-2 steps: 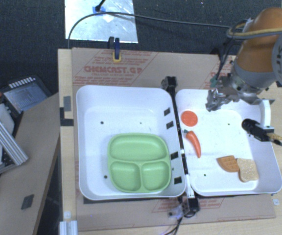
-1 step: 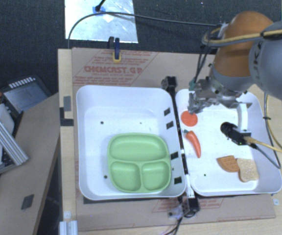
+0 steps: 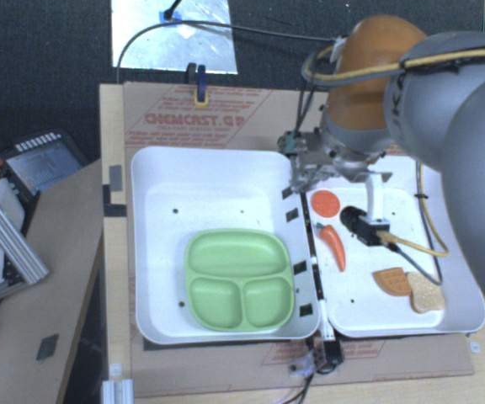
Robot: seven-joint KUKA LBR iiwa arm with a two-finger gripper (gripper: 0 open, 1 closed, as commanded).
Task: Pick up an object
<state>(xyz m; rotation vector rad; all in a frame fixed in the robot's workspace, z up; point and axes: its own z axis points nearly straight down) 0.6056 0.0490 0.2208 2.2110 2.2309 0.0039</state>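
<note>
Pickables first: nearest the tool is a flat round orange-red disc [image 3: 325, 203], lying near the left wall of the right-hand shallow white bin [image 3: 471, 313]. Just below it is a small curved red plastic pepper [image 3: 333, 246]. Further right, close to the front rim, a brown bread-like wedge [image 3: 391, 281] touches a pale beige chunk [image 3: 427, 296]. All four are flat on the bin floor, so nothing's been lifted yet.

The gripper [image 3: 308, 173] hangs low just above the disc, by the wall between the bins. Honestly can't tell if it's spread or pinched from this angle, and nothing visible is in it. I'd say the whole grab and lift is still to do.

The left-hand white bin [image 3: 162, 183] holds a light green three-compartment plastic plate [image 3: 238, 278].
</note>
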